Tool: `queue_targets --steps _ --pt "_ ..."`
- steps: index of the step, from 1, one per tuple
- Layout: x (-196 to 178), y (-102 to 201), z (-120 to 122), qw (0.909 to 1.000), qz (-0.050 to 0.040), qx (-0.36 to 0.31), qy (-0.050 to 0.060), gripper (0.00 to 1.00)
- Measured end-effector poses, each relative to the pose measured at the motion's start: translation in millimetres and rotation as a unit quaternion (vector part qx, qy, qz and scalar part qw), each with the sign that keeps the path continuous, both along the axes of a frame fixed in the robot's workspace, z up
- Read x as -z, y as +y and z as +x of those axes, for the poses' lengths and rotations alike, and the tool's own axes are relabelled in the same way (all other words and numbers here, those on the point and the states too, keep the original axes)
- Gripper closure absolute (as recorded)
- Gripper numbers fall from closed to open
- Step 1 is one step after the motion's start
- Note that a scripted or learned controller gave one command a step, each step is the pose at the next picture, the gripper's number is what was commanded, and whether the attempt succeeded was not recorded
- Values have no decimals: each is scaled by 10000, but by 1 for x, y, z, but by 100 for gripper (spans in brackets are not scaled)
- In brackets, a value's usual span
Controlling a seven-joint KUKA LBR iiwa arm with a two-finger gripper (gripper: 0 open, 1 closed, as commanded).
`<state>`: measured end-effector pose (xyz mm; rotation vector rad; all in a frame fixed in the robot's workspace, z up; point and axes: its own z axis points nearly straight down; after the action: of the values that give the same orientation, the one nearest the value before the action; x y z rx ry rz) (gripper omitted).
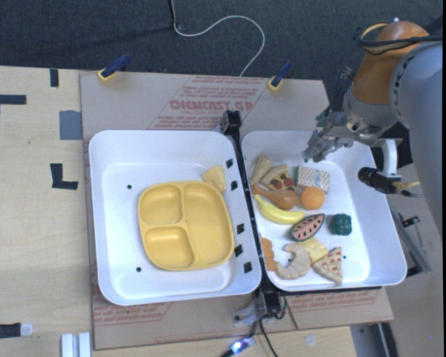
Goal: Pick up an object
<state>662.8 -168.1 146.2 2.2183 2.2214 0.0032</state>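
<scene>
Here the left bin (104, 199) held a yellow divided plate (184, 224). The right bin (372, 236) held piled toy food: a banana (276, 213), an orange (312, 198), a watermelon slice (307, 227). The gripper (316, 149) hovered above that bin's far edge, grasping nothing; how far it was open could not be told.

Both bins (108, 222) are showing plain white; the divided plate (184, 225) is showing pale yellow; the banana (279, 213) is showing brighter yellow; the round fruit (312, 198) is glowing orange; the watermelon slice (307, 227) is showing red flesh with dark seeds and a green rind.
</scene>
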Motion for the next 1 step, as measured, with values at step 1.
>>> queue_targets --steps 1 --pt "-52 -8 6 10000 -7 -3 -10 100"
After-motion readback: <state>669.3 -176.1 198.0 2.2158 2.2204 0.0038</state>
